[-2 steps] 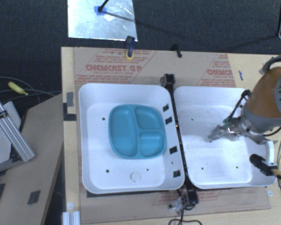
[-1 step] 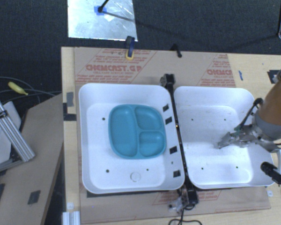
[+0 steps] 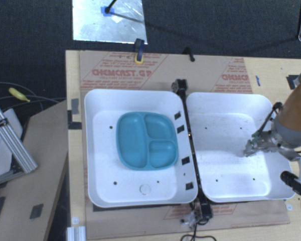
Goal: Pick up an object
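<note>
From above, the blue divided plate (image 3: pixel 146 140) lies flat in the middle of the left bin (image 3: pixel 101 109). Over in the right bin (image 3: pixel 226 104), the gripper (image 3: pixel 252 147) sits low near its right edge; can't tell its state.

Bench is viewed from one fixed camera mounted above, angled down at a slant. Both white bins (image 3: pixel 98 134) are framed whole, from moderate height. The arm (image 3: pixel 296 117) is seen entering at the right.

Bench (image 3: pixel 75 149) has a cardboard sheet (image 3: pixel 155 72) on it, and 2 white bins sit there: left bin (image 3: pixel 98 114), right bin (image 3: pixel 251 104), touching mid-frame.
</note>
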`<state>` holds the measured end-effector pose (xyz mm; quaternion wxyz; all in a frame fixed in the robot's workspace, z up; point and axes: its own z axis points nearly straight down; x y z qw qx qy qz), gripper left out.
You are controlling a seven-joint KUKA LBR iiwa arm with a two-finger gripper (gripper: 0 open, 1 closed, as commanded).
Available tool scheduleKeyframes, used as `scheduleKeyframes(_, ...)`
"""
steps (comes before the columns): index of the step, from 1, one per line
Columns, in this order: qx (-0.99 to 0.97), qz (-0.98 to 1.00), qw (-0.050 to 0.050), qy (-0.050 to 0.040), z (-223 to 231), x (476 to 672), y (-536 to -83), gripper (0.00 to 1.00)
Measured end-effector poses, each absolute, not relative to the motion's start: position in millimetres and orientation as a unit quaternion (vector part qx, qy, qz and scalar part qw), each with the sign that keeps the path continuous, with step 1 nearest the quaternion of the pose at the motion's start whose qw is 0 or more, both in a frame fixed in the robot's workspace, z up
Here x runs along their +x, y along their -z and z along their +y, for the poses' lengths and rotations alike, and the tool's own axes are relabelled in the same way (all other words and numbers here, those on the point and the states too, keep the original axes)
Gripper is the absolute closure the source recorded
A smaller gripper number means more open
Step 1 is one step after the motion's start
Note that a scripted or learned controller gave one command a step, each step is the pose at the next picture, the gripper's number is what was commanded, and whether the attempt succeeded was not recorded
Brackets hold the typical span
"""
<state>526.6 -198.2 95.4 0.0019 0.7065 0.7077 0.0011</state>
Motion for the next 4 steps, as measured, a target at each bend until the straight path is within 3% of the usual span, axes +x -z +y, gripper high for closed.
scheduleKeyframes(1,0.703,0.711,0.005,-0.0046,-140.4,537.4,-209.1,1.0)
scheduleKeyframes(2,0.702,0.712,0.0,-0.0032,-46.4,487.0,-252.3,1.0)
scheduleKeyframes(4,0.702,0.712,-0.003,-0.0009,153.8,484.9,-210.7,1.0)
